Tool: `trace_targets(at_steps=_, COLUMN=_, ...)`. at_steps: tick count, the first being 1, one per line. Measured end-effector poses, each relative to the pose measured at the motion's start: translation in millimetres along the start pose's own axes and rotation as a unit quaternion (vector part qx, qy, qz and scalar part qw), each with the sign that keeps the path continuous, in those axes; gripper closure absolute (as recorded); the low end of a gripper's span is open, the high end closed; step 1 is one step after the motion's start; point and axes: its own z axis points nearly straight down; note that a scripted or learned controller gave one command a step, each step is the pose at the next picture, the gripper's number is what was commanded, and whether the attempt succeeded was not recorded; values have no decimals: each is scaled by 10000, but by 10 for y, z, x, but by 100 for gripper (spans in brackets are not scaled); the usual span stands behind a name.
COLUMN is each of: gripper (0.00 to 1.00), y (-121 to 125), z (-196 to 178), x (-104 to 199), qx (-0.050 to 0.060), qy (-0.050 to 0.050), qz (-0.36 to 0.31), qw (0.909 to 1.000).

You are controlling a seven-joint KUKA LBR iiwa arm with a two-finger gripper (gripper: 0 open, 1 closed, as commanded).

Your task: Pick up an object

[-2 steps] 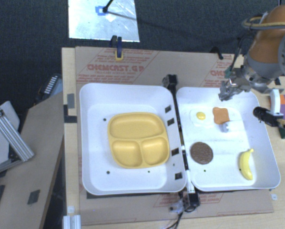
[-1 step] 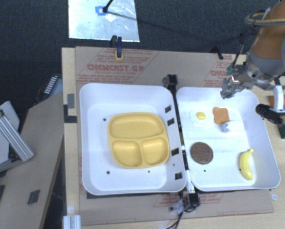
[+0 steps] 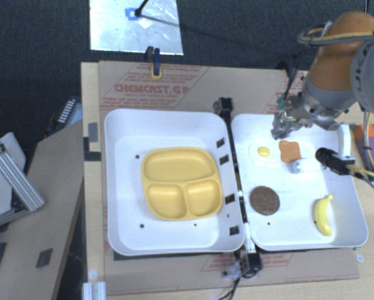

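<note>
Left bin (image 3: 126, 136): holds one yellow divided plate (image 3: 177, 183), lying flat in the middle, three compartments, nothing in them. Not a likely target, too wide and flat.

Right bin (image 3: 287, 233): four small things, all apart from each other.
- Brown disc (image 3: 264, 200), flat, near the left wall, lower half.
- Small yellow round piece (image 3: 263, 151), above the disc, upper left part of the bin.
- Orange-brown block (image 3: 290, 150), just right of the yellow piece, not touching it.
- Banana (image 3: 323, 215), lower right, lying roughly lengthwise toward the near rim.

End effector (image 3: 282, 130) hangs over the upper left of the right bin, just above and between the yellow piece and the orange-brown block. Nothing seen in its grasp. Released or clenched: cannot tell, too blurred and dark.

Step in hand, as I judge it: approach, no pick made yet. Nearest candidates are the yellow piece and the orange-brown block.

To do it well: commit to one target and centre over it before descending, since the two sit close and a drop between them would catch neither. The block looks thicker, so the better grip. The yellow piece and the disc look low and could slip. Come straight down and stay off the bin's far wall.
</note>
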Motion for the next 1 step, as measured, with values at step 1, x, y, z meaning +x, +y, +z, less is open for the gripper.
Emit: trace_targets(at_steps=1, gripper=100, y=-209, z=-126, x=515, qx=-6, qy=4, qz=-5, qw=10000)
